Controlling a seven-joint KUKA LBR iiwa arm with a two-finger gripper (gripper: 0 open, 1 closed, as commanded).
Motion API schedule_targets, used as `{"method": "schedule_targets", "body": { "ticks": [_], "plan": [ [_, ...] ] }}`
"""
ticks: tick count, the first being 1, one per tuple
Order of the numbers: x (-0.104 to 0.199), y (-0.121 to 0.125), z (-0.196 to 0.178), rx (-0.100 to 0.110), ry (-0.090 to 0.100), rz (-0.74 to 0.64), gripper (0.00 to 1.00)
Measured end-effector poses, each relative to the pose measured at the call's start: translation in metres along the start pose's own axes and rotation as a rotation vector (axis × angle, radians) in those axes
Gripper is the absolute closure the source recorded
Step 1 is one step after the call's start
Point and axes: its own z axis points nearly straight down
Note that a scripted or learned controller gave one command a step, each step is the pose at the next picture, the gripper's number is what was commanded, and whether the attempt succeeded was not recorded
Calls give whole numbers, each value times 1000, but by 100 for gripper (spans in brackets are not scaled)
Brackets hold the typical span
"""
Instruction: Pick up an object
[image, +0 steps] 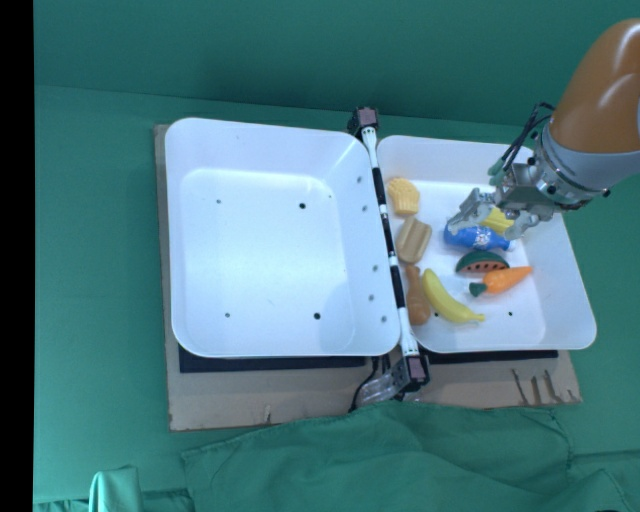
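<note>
Worktop (100, 250): green cloth over it, a cardboard sheet (300, 400) under two shallow white bins set side by side. Left bin (200, 150) carries nothing but small dark holes in its floor. Right bin (560, 320) carries all the toy food.

Arm (600, 90): reaches in from the right, orange band above a grey wrist, lowered over the upper right part of the right bin.

Hand (490, 215): low, right over the blue object (478, 238), with a small yellow piece (498, 220) just at its tip. One metal finger (466, 212) shows splayed out to the left, so the hand reads as spread rather than closed; nothing is seen gripped between the fingers.

Step in hand, as judged: final approach to a grasp, object not yet taken. Likely target is the blue object or the yellow piece; which one cannot be told. The next move calls for a short descent so the fingers straddle one item alone, then closing and lifting straight up. Crowding is the risk: the watermelon slice (481, 263) lies just beside the blue object, the carrot (505, 279) touching the slice.

Blue object: small, rounded, elongated, with pale markings, lying flat on the bin floor.

Others, well clear to the left: banana (447, 300), bread piece (413, 240), corn (403, 196), brown item (417, 305) against the bin's left wall.
</note>
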Motion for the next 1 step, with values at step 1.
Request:
{"method": "schedule_targets", "body": {
  "ticks": [1],
  "plan": [
    [-55,-60,-31,-2,-3,8,0]
  ]
}}
